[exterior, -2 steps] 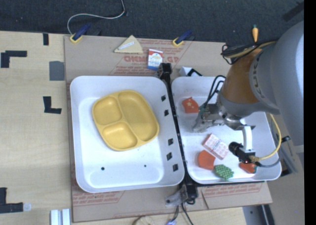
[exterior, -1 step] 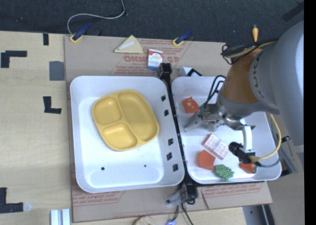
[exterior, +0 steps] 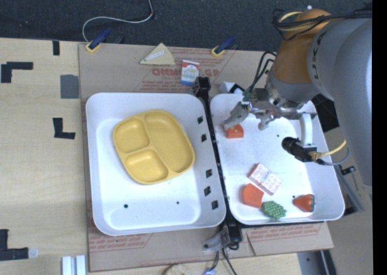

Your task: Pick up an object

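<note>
Orange block (exterior: 234, 131) is sitting near the right bin's (exterior: 326, 177) far-left corner; your gripper (exterior: 250, 119) is hovering there, fingers spread.

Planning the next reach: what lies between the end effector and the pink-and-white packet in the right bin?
In the camera view, only bare white bin floor lies between the end effector and the pink-and-white packet. The small orange block sits left of that line.

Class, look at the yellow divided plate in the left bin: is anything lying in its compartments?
Empty. The yellow plate lies flat in the left bin, and all three of its compartments show bare yellow.
</note>
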Robot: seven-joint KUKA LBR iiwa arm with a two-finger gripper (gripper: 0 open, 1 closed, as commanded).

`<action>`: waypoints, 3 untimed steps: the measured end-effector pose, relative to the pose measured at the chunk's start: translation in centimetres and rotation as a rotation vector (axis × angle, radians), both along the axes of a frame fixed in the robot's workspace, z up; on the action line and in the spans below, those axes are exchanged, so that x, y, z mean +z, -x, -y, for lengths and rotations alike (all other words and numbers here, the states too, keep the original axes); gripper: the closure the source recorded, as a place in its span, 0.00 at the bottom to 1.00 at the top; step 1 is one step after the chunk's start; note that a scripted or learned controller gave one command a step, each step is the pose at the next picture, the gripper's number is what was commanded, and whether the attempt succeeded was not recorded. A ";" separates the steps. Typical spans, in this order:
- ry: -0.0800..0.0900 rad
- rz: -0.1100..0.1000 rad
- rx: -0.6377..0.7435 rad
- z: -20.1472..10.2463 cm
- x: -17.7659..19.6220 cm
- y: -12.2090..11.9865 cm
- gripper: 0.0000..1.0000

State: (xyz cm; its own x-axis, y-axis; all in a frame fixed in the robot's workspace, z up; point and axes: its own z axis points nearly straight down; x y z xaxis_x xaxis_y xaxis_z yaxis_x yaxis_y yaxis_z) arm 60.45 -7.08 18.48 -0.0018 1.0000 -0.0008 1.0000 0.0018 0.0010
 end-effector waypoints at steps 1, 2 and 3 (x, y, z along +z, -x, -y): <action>0.002 0.002 0.000 3.5 -9.9 -3.1 0.00; 0.001 -0.001 -0.001 2.8 -10.0 -6.4 0.00; 0.002 0.000 -0.001 3.7 -9.9 -4.6 0.00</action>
